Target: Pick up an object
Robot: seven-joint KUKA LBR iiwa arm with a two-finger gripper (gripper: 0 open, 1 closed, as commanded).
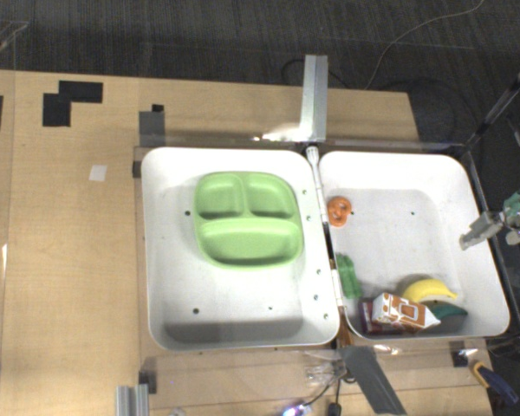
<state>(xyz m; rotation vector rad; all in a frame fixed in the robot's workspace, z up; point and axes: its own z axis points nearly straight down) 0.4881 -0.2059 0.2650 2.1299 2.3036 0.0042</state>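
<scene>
Surface [69, 232] of pale wood carried two shallow white bins side by side. From where I stood, the left bin [169, 319] held a green divided plate [246, 217], lying flat near its middle, well apart from the walls. Across the shared rim, the right bin [416, 189] held the smaller things. A small orange object [339, 209] sat just beside the dividing wall. Below it, a green object [347, 276] lay along that same wall. Toward the near edge, a brown and white carton [400, 312] lay on its side, with a yellow banana [429, 290] just behind it and a dark teal object [453, 314] touching the banana's end.

At the far right, the end effector [484, 231] hung over the right bin's outer rim, carrying nothing; whether its fingers were spread or closed I could not tell.

Any of these pieces could serve as the object to pick up. The trouble, as I judged it, lay in the crowding. The carton, banana and teal object pressed together near the corner, so a descent there might nudge one aside or catch two at once. The orange and green objects hugged the wall, leaving little room for a finger on that side. The plate looked too broad and flat to pinch.
</scene>
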